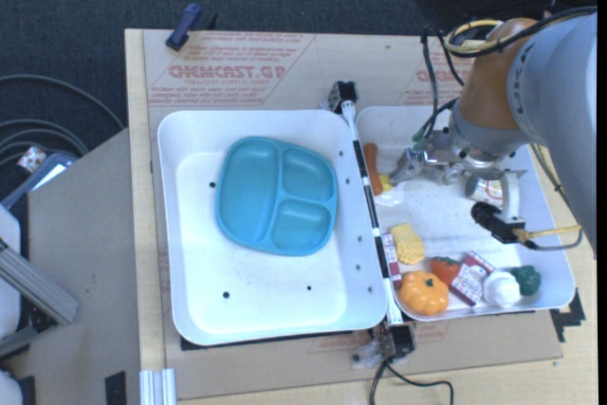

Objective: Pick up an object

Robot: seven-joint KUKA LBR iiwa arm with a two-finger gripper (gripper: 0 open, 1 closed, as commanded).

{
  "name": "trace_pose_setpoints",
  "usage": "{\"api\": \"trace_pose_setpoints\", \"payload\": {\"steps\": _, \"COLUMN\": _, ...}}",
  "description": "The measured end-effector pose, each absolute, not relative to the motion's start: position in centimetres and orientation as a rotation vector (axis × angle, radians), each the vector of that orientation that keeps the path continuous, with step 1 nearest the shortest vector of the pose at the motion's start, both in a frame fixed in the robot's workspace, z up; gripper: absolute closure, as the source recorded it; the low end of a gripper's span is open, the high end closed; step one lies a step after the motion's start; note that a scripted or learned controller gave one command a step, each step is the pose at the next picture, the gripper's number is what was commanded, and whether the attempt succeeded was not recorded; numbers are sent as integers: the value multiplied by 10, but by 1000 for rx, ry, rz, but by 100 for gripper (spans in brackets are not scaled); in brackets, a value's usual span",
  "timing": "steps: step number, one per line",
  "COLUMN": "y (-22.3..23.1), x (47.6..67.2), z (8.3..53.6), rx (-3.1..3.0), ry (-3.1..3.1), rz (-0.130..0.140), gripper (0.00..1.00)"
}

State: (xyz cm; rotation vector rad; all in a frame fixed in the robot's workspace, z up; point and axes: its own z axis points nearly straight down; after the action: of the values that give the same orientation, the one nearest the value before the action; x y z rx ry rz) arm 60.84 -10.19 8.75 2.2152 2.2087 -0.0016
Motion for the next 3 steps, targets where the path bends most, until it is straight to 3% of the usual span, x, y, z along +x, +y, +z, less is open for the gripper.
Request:
{"api": "trace_pose_setpoints", "payload": {"steps": 2, "y": -92, "x": 666, "z": 85, "rx": 2223, "ry": 2223, "rz": -2, "gripper": 0}}
{"api": "trace_pose_setpoints", "payload": {"steps": 3, "y": -91, "x": 642, "z": 85, "rx": 2221, "ry": 2223, "rz": -2, "gripper": 0}}
